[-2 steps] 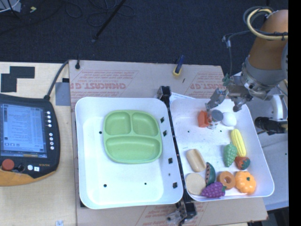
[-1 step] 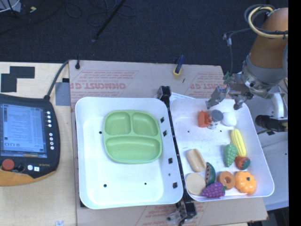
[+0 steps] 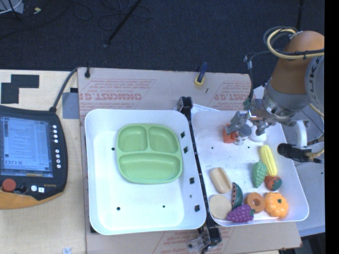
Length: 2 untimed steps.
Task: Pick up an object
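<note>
My gripper [image 3: 239, 130] hangs low over the far left part of the right bin [image 3: 212, 123]. A small orange-red object [image 3: 228, 136] lies right at its tip, on its left side; whether it is gripped is unclear. Other toy foods crowd the bin's near end: a corn cob [image 3: 268, 159], a green piece [image 3: 258, 173], a red fruit [image 3: 273, 183], an orange pumpkin [image 3: 276, 204], a doughnut [image 3: 255, 201], purple grapes [image 3: 240, 214], a watermelon slice [image 3: 236, 193], a bread roll [image 3: 220, 179] and a round biscuit [image 3: 217, 205].
The left bin [image 3: 100, 194] holds a green divided plate [image 3: 149, 153]. A teach pendant [image 3: 29, 150] lies to the left of the bench. A black clamp [image 3: 186, 106] sits where the bins meet at the back. The arm [image 3: 294, 73] stands over the right bin's far right corner.
</note>
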{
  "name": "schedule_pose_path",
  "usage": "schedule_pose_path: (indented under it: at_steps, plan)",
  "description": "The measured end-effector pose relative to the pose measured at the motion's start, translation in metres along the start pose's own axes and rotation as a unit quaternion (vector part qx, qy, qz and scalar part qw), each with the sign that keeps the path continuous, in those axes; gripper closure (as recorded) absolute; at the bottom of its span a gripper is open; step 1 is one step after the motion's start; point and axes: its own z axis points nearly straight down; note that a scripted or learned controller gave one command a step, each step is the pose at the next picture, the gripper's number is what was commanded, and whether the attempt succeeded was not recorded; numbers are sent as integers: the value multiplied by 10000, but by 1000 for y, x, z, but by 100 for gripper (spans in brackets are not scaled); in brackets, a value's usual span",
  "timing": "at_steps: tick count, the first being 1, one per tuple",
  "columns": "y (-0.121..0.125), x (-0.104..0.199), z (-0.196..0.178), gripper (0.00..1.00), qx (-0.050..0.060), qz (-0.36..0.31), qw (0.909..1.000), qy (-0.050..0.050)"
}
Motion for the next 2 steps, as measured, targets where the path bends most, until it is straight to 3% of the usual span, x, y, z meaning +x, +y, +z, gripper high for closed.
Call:
schedule_pose_path:
  at_steps: [2]
  plan:
    - [-4, 6, 111, 0, -9, 2, 10000, 1]
